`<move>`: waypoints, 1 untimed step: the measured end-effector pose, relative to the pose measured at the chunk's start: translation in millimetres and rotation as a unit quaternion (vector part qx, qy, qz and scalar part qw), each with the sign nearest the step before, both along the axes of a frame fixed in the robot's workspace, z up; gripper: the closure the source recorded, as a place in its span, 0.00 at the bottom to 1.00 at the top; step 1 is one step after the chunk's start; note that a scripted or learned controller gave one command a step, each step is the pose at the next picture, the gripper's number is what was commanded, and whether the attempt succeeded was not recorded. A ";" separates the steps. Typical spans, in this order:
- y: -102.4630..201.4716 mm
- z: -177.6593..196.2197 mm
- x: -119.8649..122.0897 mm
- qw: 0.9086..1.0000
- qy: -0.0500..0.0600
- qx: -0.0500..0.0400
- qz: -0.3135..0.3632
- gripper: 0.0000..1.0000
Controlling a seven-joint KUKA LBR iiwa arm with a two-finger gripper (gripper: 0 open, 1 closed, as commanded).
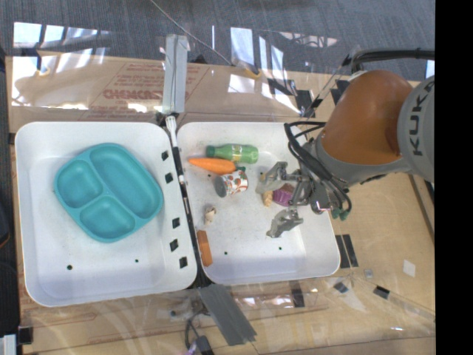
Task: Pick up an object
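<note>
My gripper hangs low over the right side of the right bin, reaching in from the right. Its fingers are spread wide, one finger toward the back and the other toward the front, so it is open. A small purple object lies between them, with a gap to each finger. To the left of the gripper are a small patterned cup on its side, an orange carrot and a green bottle.
A teal divided plate lies in the left bin. A small beige piece and a brown piece lie near the right bin's left wall. The arm's orange band and cables overhang the bin's right edge.
</note>
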State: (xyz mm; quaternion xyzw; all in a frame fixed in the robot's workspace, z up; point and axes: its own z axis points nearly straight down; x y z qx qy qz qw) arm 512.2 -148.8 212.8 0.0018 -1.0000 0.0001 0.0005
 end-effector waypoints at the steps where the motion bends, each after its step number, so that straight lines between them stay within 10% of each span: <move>1: 31.3 -121.5 85.3 1.000 -0.001 0.001 -0.014 0.00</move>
